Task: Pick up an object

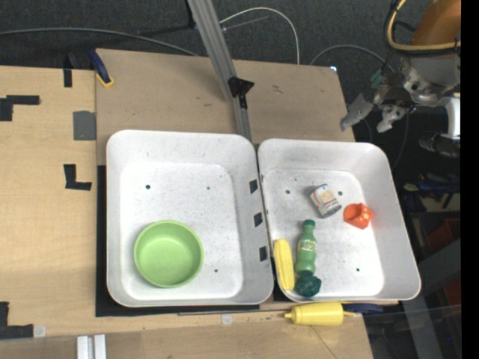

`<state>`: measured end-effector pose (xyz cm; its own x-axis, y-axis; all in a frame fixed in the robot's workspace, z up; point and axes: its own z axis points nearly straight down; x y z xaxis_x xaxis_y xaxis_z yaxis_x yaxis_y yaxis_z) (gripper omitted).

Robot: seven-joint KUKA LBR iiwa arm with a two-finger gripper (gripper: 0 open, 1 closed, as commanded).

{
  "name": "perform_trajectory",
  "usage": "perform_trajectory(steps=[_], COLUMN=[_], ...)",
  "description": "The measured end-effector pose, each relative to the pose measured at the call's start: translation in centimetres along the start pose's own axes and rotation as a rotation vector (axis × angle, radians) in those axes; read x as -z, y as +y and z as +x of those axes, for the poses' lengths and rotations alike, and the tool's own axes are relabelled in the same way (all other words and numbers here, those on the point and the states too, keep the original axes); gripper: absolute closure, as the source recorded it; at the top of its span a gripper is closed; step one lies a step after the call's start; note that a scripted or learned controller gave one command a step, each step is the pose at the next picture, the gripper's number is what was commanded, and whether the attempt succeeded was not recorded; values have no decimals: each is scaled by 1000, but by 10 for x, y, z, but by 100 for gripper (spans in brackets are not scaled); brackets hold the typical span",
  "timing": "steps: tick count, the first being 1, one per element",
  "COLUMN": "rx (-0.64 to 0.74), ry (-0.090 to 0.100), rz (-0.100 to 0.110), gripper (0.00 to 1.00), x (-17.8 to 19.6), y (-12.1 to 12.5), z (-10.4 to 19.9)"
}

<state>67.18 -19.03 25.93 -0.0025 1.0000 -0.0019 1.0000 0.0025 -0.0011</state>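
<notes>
The right bin (389,193) holds 5 small things. A can (325,200), silver with a printed label, lies on its side near the middle of the bin floor. Just to its right is an orange toy (358,215), close to the right wall, apart from the can. Below the can lies a green bottle (306,250), its neck pointing up toward the can. A dark teal object (307,284) touches the lower end of the bottle. A corn cob (284,264), yellow, lies just left of the bottle, along the left wall of the bin, almost parallel to the bottle. Outside the bin, on the worktop (165,88) at the front edge, lies a yellow bottle (318,314) on its side, just below the teal object. The left bin (179,152) touches the right bin along the middle and holds 1 green bowl (168,253), upright, in its lower left part. The tool (374,111) hangs at the upper right, outside the bins, above the far right corner of the worktop and well apart from every object; nothing is seen between its fingers, and I cannot tell how wide they stand. A grey pole (217,43) runs at a slant from the top edge down to the place where the 2 bins meet.
</notes>
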Motion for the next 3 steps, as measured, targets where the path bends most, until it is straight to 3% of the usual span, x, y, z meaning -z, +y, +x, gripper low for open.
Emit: perform_trajectory(steps=[1,3], rx=[0,0], ry=[0,1], rz=[1,5], gripper=[0,0], x=[0,-108], y=[0,-4], z=[0,8])
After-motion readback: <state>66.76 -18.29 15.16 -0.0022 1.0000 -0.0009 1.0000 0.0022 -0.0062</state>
